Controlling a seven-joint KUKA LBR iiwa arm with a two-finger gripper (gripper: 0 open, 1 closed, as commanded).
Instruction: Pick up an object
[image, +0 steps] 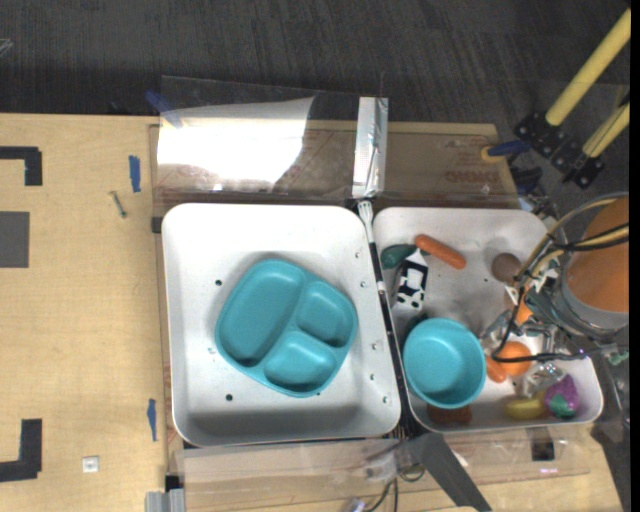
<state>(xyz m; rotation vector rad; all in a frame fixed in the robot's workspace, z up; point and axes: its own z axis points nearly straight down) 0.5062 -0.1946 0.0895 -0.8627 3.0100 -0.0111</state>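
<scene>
Camera view: my gripper (522, 340) sits low in the right bin (470, 222), by its right wall, over an orange ball (506, 360). Finger state: cannot tell. Bowl (442, 362) lies just left of the ball; carrot (440, 251) near the far wall. Divided plate (286, 325) occupies the left bin (190, 240).
</scene>
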